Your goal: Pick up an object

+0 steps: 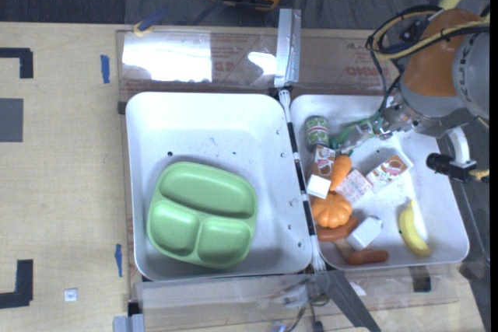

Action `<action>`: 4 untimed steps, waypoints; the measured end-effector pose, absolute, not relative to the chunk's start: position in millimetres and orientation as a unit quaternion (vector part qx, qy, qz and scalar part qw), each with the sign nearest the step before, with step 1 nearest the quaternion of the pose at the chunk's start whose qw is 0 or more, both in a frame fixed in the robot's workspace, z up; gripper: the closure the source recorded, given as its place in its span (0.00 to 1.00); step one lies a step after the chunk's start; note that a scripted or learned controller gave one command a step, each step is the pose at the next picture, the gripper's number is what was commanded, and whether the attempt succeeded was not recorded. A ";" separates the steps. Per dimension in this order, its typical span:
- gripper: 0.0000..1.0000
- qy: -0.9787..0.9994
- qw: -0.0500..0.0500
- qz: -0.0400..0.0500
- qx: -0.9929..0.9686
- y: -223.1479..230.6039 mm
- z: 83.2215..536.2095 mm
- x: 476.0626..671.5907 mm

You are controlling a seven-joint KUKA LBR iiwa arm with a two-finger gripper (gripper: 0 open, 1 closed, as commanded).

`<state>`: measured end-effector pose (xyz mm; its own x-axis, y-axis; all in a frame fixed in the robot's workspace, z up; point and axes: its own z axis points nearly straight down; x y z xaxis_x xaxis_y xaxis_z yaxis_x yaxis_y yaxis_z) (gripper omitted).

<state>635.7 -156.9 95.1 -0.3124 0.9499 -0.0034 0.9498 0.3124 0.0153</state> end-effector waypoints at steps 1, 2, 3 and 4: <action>0.00 0.846 0.006 0.001 0.533 -108.2 87.7 601.1; 1.00 0.846 0.005 0.002 0.533 -106.9 96.0 602.5; 1.00 0.867 0.000 0.000 0.499 -38.3 182.7 557.6; 1.00 0.926 0.001 0.000 0.378 2.4 237.4 543.7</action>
